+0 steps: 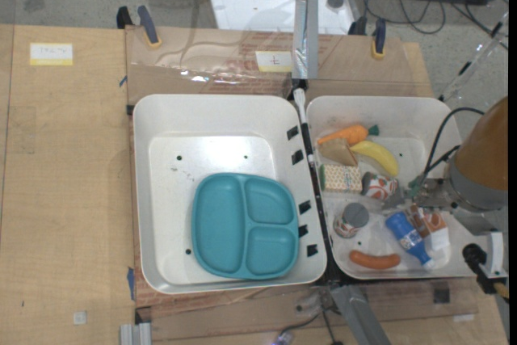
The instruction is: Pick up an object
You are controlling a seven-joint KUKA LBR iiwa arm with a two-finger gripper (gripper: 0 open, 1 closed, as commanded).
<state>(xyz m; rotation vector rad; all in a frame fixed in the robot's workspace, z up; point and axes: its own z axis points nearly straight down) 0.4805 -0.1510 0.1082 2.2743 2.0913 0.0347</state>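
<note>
Right white bin [420,105] holds a jumble of small objs. Blue plastic bottle w/ white label [406,237] lies tilted near bin's front right, cap end pointing to the front right corner. Just beside it on the right, a white tube w/ red end [437,236]. Front of both, a reddish-orange sausage-shaped toy [375,260] lies flat along the front wall. Left of bottle, a small grey-topped can [351,218] stands upright; behind it, a red-and-white crumpled item [378,188]. Further back: yellow banana [377,157], orange carrot w/ green top [346,134], tan wedge [340,153], and a pale boxy pack [342,178] near the divider.

End effector [426,194] sits low over the bin's right-centre, just behind the bottle and tube; arm w/ orange band [489,153] comes in from the right. Can't tell if it's open or closed, nor if it grips anything.

Left white bin [149,174] carries a teal three-compartment plastic tray [245,226], lying flat toward front. Both bins rest on tan worktop [65,174].
</note>
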